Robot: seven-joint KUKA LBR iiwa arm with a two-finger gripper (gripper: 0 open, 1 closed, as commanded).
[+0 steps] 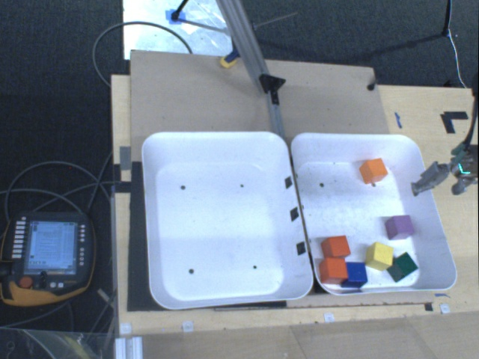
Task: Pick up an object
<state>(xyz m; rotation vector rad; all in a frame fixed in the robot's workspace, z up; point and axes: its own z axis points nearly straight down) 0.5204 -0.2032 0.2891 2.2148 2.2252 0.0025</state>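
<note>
From the left, my left bin (217, 215) offers no target; the blocks sit in the right bin (430, 200), orange block (373, 170) standing apart near its far side. The gripper (441, 174) hovers at the right rim, jaws unreadable to me, so I'd descend squarely over that isolated block.

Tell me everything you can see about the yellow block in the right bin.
The yellow block is a small, plain cube, solid-looking with a matte face. It sits turned at a slight angle on the floor of the right bin, near the bin's front edge. A blue block lies close at its lower left and a dark green block close at its right.
</note>
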